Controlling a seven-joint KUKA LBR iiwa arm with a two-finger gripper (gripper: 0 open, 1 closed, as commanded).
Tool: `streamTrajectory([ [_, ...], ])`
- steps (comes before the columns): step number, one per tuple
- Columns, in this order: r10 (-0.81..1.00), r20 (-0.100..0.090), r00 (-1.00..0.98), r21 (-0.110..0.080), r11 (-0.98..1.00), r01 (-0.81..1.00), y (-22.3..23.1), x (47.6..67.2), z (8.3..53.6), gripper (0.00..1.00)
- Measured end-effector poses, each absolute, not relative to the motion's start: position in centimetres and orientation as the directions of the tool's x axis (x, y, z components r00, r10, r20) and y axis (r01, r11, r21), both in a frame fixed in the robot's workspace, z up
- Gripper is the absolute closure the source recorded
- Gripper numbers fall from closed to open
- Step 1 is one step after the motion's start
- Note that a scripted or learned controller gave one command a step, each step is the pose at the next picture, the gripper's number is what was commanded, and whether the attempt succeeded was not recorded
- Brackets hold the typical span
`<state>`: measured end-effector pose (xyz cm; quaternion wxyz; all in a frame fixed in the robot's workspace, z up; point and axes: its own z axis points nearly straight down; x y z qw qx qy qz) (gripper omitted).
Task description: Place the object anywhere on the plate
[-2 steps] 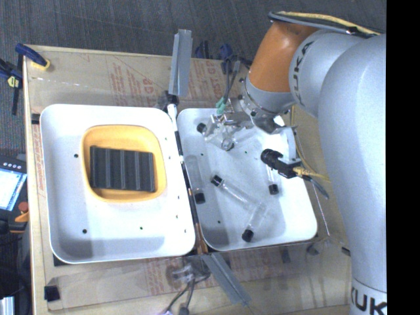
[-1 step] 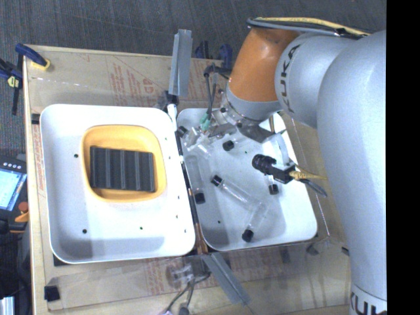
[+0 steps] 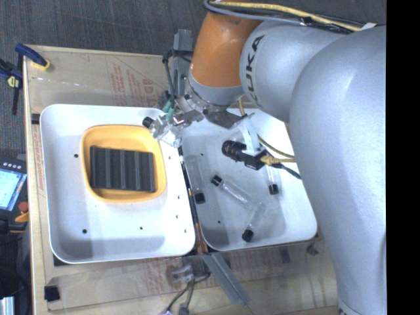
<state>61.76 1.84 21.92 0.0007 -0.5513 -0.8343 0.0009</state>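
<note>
**A:** Surface first, what kind?

**B:** Pale brown board bench [image 3: 98, 77], printed with faded red lettering. Carries two shallow white bins, side by side and touching. Stands on a dark grey carpeted floor [image 3: 98, 12].

**A:** Anything round the edges?

**B:** Blue clamp [image 3: 31, 54] at the bench's upper left corner. Lit screen [image 3: 9, 188] just past the left edge. Dark cables [image 3: 186, 299] below the bottom edge, too blurred to say more.

**A:** Inside the left bin [image 3: 98, 231]?

**B:** Holds a yellow plate [image 3: 121, 134] in its upper half, with a dark ridged insert [image 3: 123, 169] lying flat on it.

**A:** And the right bin [image 3: 223, 225]?

**B:** Scattered with loose tubes [image 3: 231, 189], clear with black caps, lying flat and apart from one another. One along the wall next to the left bin.

**A:** Gripper [image 3: 165, 122] next?

**B:** Hangs over the seam between the two bins, toward the top of the view, just beside the plate's upper right corner. Cannot tell how far open.

**A:** Holding anything?

**B:** Shows a clear tube [image 3: 152, 123] with a black cap right at its tip, above the left bin's right rim and just off the plate. Gripped or merely close, cannot tell.
</note>
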Motion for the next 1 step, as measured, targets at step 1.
streamTrajectory([
  [1, 0.920, 0.000, -0.392, -0.002, 0.392, 0.920, 1.80, 61.76, 21.93, 0.00],
])
